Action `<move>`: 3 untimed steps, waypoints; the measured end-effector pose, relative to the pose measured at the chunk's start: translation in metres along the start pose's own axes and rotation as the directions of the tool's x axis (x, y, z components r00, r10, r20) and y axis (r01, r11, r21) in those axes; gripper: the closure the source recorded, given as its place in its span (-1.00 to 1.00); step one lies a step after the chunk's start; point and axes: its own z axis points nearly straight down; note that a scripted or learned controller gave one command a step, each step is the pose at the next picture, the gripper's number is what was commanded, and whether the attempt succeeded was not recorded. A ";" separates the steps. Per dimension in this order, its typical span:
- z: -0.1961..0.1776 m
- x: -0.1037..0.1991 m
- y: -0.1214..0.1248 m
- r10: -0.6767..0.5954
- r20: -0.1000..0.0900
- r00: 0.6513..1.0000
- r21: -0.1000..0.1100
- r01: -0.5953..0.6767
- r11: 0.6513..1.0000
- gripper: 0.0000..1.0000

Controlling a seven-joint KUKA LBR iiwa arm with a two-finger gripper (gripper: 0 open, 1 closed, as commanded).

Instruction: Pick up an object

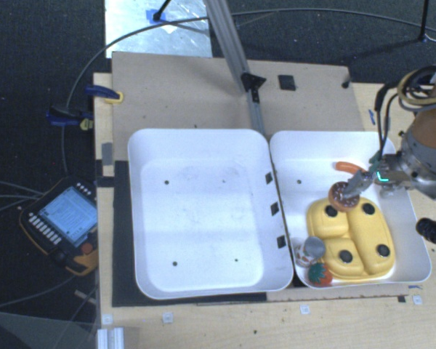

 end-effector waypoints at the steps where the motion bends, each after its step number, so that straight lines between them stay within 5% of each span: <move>1: -0.001 0.000 0.001 0.000 0.000 1.000 -0.002 0.000 1.000 -1.00; 3: 0.101 -0.003 -0.001 0.003 0.000 1.000 0.000 -0.003 1.000 -1.00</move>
